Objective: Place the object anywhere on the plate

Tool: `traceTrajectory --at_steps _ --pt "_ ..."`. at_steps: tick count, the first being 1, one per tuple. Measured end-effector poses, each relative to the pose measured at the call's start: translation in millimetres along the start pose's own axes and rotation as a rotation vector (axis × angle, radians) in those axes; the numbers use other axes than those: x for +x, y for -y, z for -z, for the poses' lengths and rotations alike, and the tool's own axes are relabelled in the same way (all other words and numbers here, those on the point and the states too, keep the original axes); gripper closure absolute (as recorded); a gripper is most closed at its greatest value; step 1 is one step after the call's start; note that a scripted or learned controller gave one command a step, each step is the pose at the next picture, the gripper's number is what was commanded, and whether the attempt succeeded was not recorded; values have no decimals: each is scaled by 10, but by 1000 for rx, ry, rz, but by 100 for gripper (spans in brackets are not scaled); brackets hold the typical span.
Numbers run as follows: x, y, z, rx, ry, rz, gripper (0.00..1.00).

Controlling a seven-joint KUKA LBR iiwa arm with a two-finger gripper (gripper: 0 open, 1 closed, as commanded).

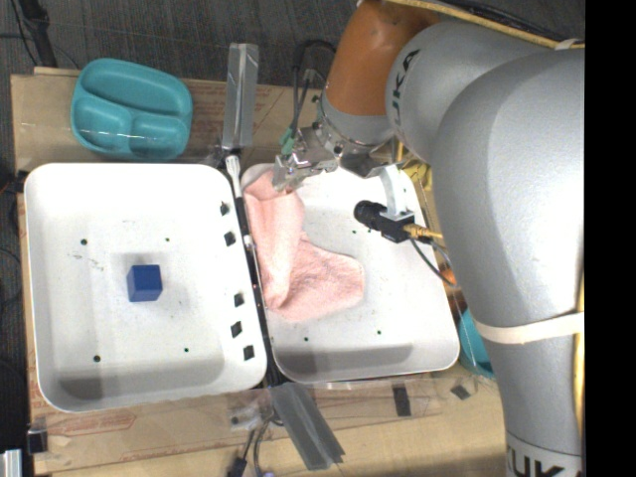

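Lying beneath pincer: pink cloth.

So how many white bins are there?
2. The left bin holds a blue block. The right bin holds a pink cloth, and the arm partly covers it. A teal plate sits on the bench behind the left bin.
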State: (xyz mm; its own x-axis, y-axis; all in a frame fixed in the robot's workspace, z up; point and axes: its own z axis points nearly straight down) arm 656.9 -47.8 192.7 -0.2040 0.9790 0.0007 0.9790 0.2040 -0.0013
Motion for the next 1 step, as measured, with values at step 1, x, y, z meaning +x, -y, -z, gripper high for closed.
traceTrajectory --at_steps 1 --pt "509 23 -18 5 0 -146 100"
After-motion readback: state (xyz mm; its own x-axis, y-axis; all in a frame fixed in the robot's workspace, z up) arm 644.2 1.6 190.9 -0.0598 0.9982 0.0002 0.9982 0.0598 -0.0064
